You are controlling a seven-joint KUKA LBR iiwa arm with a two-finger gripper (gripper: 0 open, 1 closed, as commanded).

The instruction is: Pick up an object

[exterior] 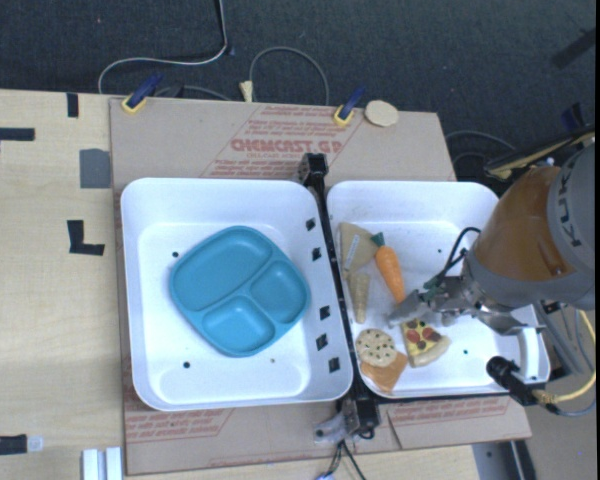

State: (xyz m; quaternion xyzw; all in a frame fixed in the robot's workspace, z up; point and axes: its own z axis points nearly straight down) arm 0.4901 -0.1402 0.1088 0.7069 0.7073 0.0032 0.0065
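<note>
Here the hand (418, 306) hangs low in the right bin (450, 196), just above the pizza slice (424, 342); open or closed, cannot tell. The slice lies near the bin's near wall, cookie (376, 346) beside it on the left, carrot (389, 273) farther off. Likely light, stiff toy plastic, flat and slick: best pinched across the narrow sides. Blue plate (240, 289) sits in the left bin

I see a divided plate (240, 290) in the left bin (140, 268). In the right bin (420, 200): carrot (389, 272) centre, cookie (375, 346) and pizza slice (424, 340) nearer the front, gripper (408, 311) just above the pizza slice.
</note>
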